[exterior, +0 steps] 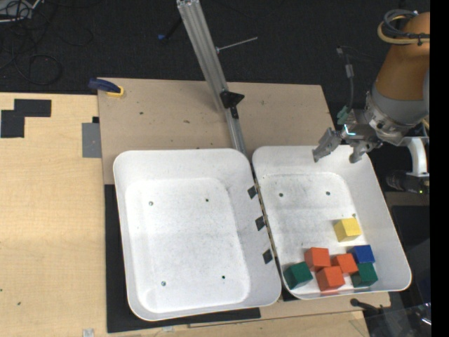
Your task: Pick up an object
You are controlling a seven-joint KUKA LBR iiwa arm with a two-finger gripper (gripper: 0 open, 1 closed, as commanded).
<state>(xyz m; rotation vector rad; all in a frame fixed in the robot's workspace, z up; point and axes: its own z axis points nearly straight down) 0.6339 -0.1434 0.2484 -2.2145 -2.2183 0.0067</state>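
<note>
The right bin [365, 181] holds the blocks clustered in its near corner, the yellow block [347, 229] slightly apart. My hand [341, 146] hangs released over the far rim. Descending into the tight cluster, I could jam between neighbouring blocks.

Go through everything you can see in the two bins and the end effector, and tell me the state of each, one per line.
End effector: fingers spread open, holding nothing, over the right bin's far edge.
Right bin: holds all the blocks, clustered at its near corner.
Yellow block: lying loose, apart from the cluster.
Blue block: against the orange ones.
Orange blocks: three, packed together.
Green blocks: two, flanking the orange ones.
Left bin: no blocks in it.
</note>
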